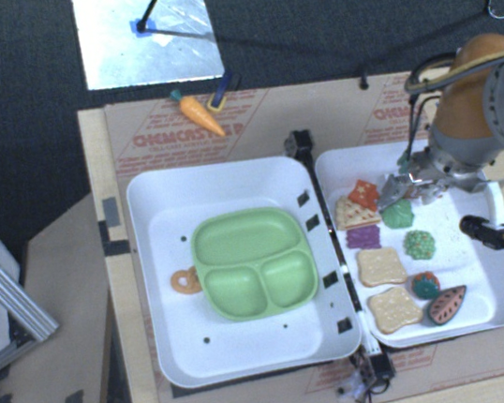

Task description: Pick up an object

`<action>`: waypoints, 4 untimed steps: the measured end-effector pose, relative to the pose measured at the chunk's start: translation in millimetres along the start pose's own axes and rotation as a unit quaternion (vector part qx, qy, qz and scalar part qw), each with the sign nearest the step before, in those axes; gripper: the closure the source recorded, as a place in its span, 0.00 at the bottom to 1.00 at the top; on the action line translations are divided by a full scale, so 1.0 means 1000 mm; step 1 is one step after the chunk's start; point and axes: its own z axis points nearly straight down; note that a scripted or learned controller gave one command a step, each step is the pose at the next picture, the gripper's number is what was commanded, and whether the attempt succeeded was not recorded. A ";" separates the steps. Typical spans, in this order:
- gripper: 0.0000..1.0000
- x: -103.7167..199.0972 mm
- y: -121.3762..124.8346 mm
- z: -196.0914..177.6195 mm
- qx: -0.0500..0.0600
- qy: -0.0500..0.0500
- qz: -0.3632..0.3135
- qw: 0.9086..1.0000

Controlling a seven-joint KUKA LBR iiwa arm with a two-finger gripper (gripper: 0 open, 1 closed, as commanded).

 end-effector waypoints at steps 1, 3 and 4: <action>0.00 0.000 0.001 0.010 -0.002 0.000 0.000 1.000; 1.00 -0.004 0.012 -0.062 -0.006 -0.001 -0.002 1.000; 1.00 -0.006 0.020 -0.125 -0.006 -0.001 -0.002 1.000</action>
